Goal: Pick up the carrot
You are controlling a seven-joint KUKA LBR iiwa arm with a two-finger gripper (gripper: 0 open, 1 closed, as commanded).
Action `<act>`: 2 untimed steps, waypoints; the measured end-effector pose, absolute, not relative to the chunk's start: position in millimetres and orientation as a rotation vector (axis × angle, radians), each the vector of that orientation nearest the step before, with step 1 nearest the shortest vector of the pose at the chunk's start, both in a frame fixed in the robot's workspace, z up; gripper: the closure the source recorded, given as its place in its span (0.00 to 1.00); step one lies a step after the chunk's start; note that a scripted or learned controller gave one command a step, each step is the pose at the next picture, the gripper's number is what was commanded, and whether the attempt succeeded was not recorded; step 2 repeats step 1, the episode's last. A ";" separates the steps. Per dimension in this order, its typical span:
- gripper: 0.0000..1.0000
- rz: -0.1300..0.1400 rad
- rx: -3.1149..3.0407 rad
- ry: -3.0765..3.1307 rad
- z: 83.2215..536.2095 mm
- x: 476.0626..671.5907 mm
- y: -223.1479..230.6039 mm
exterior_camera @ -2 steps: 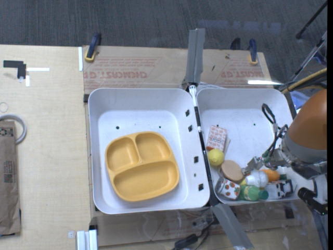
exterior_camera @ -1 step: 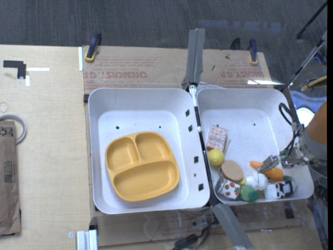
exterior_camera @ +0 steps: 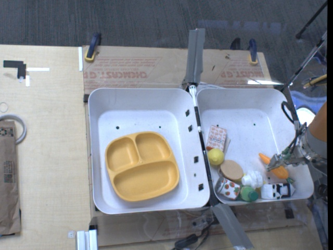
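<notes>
The carrot (exterior_camera: 271, 164) lies at the right bin's (exterior_camera: 234, 100) right side among toy foods. The gripper (exterior_camera: 281, 162) sits right over it, likely to grasp; its state I cannot tell.

Lighting is even and bright from overhead. The white bins (exterior_camera: 140, 100) read near overexposed, with soft shadows along their inner walls. A bluish glare patch (exterior_camera: 304, 113) sits just right of the right bin. Focus is moderate; fine detail is soft throughout, the label print illegible.
</notes>
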State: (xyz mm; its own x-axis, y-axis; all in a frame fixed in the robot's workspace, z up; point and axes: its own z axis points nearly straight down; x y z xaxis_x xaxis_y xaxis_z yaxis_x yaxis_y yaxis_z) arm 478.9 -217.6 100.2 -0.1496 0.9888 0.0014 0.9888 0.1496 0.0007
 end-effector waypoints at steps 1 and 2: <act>1.00 0.002 -1.781 -2.587 206.3 493.8 -123.0; 1.00 0.002 -1.781 -2.587 206.3 493.8 -123.0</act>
